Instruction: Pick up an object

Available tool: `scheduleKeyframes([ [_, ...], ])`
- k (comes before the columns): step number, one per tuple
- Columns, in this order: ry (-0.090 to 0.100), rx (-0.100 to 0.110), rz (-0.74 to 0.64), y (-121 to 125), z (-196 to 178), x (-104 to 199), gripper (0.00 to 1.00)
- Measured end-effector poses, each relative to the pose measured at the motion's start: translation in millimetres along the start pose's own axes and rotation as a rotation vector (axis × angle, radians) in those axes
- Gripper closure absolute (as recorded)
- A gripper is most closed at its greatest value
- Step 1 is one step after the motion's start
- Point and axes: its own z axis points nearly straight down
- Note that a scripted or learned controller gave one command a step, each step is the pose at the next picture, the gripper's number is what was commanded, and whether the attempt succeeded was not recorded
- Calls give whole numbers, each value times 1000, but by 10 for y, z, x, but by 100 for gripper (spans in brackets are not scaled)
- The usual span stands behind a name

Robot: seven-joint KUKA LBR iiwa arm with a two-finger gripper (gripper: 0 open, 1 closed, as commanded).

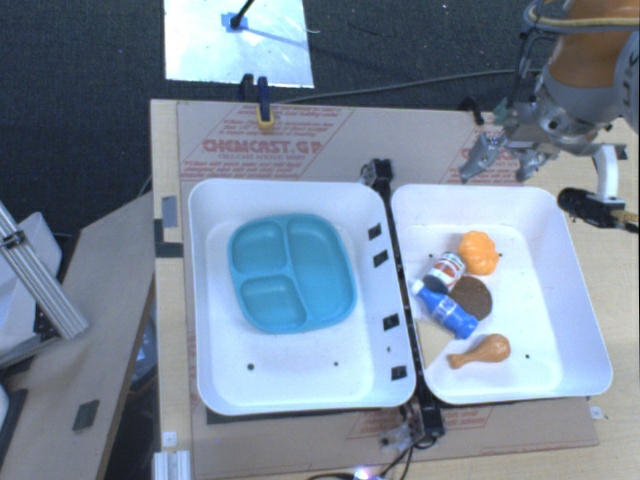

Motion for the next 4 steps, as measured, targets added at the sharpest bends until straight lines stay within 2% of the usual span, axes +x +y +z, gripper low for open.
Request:
scheduleKeyframes([
  [1, -1, -10, -2, 17, -62, 2, 0],
  [4, -1, -6, -3, 94, 1614, 71, 0],
])
